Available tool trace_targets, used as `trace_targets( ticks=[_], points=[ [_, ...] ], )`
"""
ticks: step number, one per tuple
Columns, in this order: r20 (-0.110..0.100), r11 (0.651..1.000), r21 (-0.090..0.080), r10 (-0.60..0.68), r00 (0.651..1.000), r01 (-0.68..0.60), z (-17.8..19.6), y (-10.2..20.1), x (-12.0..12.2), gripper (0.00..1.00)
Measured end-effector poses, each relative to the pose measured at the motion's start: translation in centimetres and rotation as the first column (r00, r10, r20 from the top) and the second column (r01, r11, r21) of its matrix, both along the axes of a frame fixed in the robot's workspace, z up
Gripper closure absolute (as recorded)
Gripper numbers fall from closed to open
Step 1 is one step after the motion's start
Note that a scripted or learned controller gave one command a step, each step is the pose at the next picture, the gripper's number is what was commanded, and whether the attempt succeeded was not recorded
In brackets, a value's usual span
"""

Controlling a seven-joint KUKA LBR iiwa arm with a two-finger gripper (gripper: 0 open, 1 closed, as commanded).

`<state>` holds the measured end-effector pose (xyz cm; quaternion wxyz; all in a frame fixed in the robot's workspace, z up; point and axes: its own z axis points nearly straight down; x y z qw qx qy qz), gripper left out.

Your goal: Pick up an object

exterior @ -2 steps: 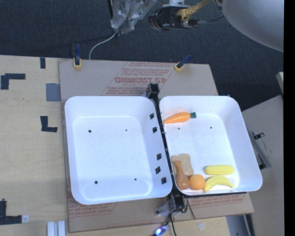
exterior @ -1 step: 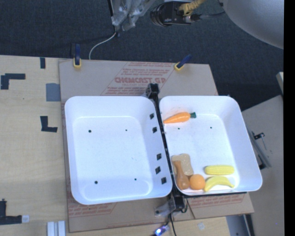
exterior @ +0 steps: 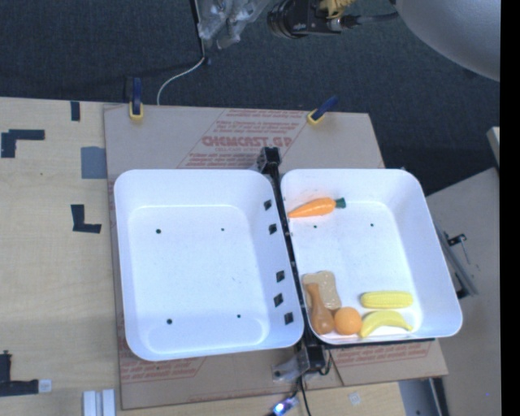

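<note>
Tool (exterior: 223, 24) hangs at the far edge of the view, beyond the worktop (exterior: 49, 268) and well apart from both bins. From this angle it cannot be told whether it is open or closed, and nothing is seen in its hold.

Its likeliest target, a toy carrot (exterior: 313, 208), lies on its side at the far end of the right-hand bin (exterior: 422, 203). It sits just beside the divider where the two bins meet, its green stub pointing away from that divider. The carrot is orange, smooth and tapered, slim enough to suit a two-sided pinch, though its rounded body looks liable to roll.

A clean pick probably calls for a descent straight over the carrot's thicker middle. The closing direction should be set across its length, with enough clearance kept from the bin wall alongside. Nothing lies close to it, which makes it an easier choice than the cluster at the near end of the same bin. There a tan block (exterior: 322, 286) touches a brown sausage-like piece (exterior: 318, 313), with an orange ball (exterior: 348, 322) against that and two yellow bananas (exterior: 386, 300) just beside. The left-hand bin (exterior: 195, 260) sits flush alongside.
</note>
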<state>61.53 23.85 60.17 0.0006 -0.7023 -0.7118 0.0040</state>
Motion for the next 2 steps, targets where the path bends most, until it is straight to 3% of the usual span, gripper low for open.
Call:
trace_targets(
  ticks=[1, 2],
  points=[
    [-0.002, 1.0, 0.0, -0.015, 1.0, 0.015, -7.4, -0.6, 5.3, 1.0],
    [0.007, 1.0, 0.003, -0.012, 1.0, 0.012, -5.7, -0.5, 5.2, 1.0]
  ],
)
